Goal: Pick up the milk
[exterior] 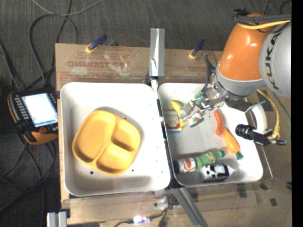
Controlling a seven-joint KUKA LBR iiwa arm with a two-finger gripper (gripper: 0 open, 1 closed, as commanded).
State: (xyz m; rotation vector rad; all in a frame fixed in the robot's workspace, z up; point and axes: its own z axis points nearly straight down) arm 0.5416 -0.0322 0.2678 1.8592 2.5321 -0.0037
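Black-and-white cow-patterned milk carton [217, 172]: lying at near edge of right white bin [255, 171], well below claw [196, 109]. Green bottle [206, 158] just above it. Claw: fingers' state cannot be told.

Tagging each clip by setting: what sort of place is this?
Most likely a robotics lab picking cell. A grey and orange industrial arm reaches over two white bins, a teach pendant lies on the carpet beside them, and loose cables trail across the floor.
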